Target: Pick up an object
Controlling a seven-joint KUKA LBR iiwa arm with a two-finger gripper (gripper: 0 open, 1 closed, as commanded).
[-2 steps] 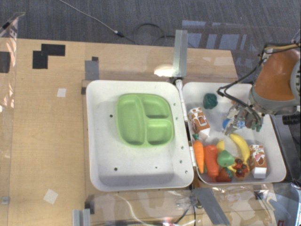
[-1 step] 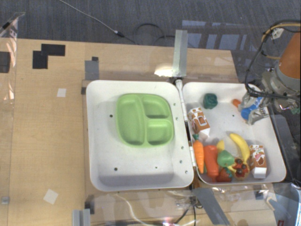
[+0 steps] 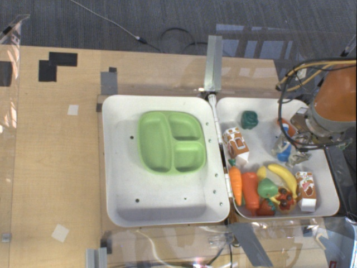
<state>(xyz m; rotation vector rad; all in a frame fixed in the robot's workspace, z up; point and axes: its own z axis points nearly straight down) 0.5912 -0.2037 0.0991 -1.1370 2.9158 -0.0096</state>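
Wooden bench point(image 3: 56, 166) bears two white bins point(image 3: 120, 205), black tape patches point(image 3: 56, 65).

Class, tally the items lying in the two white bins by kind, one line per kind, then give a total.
Green divided plate: 1
Small cartons: 2
Carrot: 1
Banana: 1
Dark green lump: 1
Green pepper-like piece: 1
Red piece beside the carrot: 1
Total: 8, not counting the small red bits below the banana or what lies under the gripper, too unclear to name.

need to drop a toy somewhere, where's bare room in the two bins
Left bin: bare floor all round the green divided plate, widest along the near edge. Right bin: a bare patch between the dark green toy and the banana. Its near end is crowded: carrot, banana, cartons.
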